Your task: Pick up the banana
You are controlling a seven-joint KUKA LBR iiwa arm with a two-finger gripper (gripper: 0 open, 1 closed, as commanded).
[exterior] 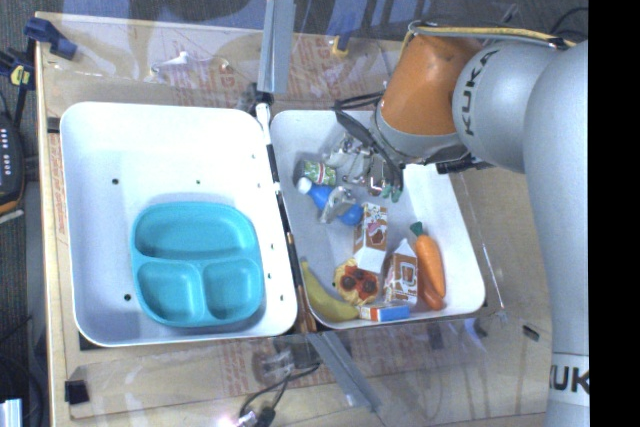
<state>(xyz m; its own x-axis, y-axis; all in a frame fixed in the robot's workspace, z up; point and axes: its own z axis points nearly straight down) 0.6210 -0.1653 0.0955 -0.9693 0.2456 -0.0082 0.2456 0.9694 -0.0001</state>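
In the camera view, the banana is seen lying in the right bin, against its near-left corner, its long axis running along the left wall and curving toward the near wall. The gripper is seen over the far part of the same bin, above a blue bottle; its opening cannot be told. From the gripper, the banana lies nearer the camera and slightly left, beside food packets and a carrot.

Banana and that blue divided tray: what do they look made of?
Banana: looks like smooth moulded plastic, a toy, given its even yellow and slight sheen, though real fruit can't be ruled out. Blue tray: likely hard plastic, uniform colour, rounded moulded compartments, soft gloss.
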